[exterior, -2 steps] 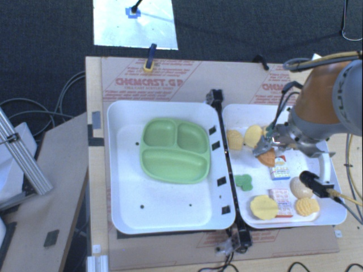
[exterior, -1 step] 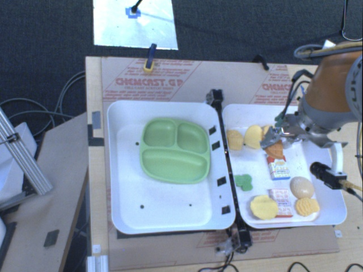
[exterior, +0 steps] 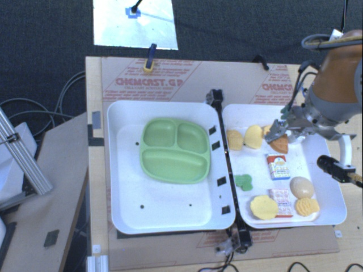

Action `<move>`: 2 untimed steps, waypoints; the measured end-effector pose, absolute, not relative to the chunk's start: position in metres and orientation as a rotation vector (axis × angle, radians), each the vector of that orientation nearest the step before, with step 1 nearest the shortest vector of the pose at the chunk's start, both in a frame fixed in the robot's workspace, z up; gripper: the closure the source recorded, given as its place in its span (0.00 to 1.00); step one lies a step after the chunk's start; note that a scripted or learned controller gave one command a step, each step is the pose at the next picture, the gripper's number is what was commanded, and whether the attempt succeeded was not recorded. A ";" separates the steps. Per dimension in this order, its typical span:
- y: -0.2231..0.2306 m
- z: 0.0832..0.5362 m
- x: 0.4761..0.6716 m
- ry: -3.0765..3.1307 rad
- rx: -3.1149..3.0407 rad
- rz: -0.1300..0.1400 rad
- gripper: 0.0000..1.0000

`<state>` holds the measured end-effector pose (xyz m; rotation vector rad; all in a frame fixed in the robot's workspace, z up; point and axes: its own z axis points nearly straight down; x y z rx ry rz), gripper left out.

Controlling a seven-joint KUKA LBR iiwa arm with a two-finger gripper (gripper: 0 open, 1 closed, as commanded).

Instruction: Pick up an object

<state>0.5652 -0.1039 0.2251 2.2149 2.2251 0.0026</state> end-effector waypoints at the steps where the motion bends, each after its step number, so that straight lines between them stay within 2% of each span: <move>1: -0.045 0.232 0.567 2.234 2.210 0.004 1.00; 2: 0.006 0.216 0.556 2.234 2.213 0.000 1.00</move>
